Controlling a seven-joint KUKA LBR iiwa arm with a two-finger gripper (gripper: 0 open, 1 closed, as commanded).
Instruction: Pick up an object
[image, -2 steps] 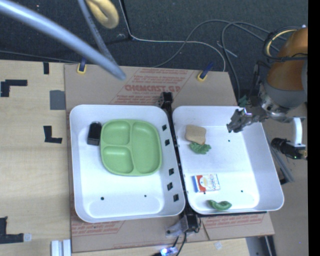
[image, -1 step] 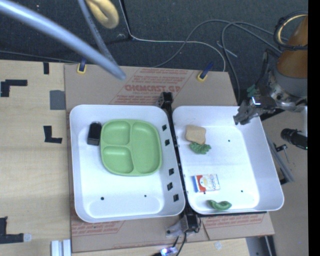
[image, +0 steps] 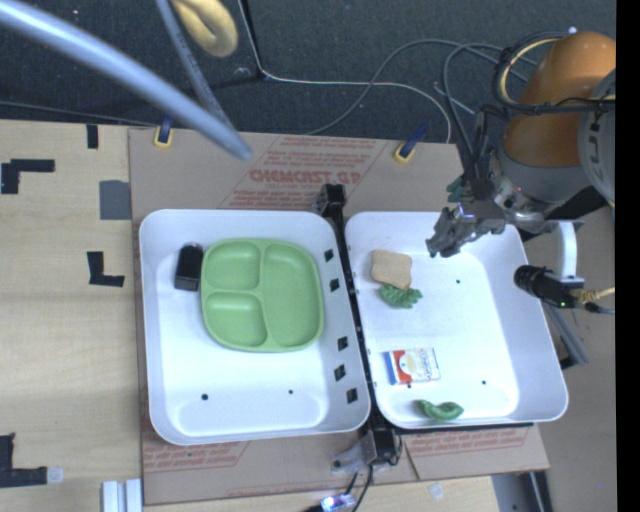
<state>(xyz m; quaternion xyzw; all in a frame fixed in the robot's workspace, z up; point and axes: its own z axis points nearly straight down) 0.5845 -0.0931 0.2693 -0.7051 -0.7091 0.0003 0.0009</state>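
Observation:
My gripper (image: 441, 245) hangs over the back of the right bin (image: 520, 340), its dark fingers pointing down-left, with nothing seen between them. A tan block like a bread slice (image: 391, 267) lies just left of it, with a green leafy piece (image: 400, 295) touching its front edge. Nearer the front lie a small red, white and blue packet (image: 412, 366) and a green curved piece (image: 439, 409). In the left bin (image: 170, 390) rest a green divided plate (image: 263, 294) and a small black block (image: 188, 267).
A black clamp divider (image: 345, 300) runs between the two bins. Cables (image: 420, 70) trail across the dark area behind the bench. A grey pole (image: 130, 75) crosses the top left. A black cylindrical part (image: 545, 285) juts over the right bin's right edge.

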